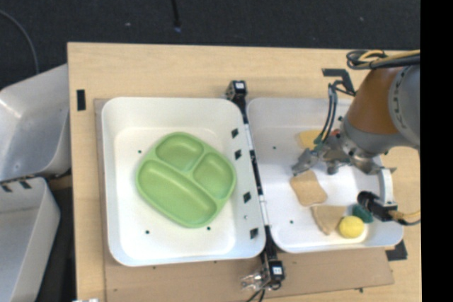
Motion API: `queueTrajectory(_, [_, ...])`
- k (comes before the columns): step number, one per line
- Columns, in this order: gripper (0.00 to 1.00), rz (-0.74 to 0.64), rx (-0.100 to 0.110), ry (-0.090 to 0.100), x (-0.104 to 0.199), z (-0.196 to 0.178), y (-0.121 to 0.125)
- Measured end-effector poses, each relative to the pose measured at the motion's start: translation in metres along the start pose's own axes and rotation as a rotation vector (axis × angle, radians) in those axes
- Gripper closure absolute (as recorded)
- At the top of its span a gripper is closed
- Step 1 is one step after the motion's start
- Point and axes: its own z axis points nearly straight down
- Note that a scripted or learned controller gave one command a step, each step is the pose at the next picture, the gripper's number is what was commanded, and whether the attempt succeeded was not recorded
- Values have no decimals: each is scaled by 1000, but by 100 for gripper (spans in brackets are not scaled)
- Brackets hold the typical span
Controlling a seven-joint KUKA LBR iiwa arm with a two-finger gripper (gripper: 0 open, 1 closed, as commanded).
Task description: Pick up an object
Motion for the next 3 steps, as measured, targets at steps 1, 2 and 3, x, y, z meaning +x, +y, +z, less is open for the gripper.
queueTrajectory(1, [100,4,-6,-1,-1,-13,2])
queueTrajectory(2, [100,4,-7,-1,-3,-59,-4])
queueTrajectory(3, [100,-5,-12,-2,-6,-124,0])
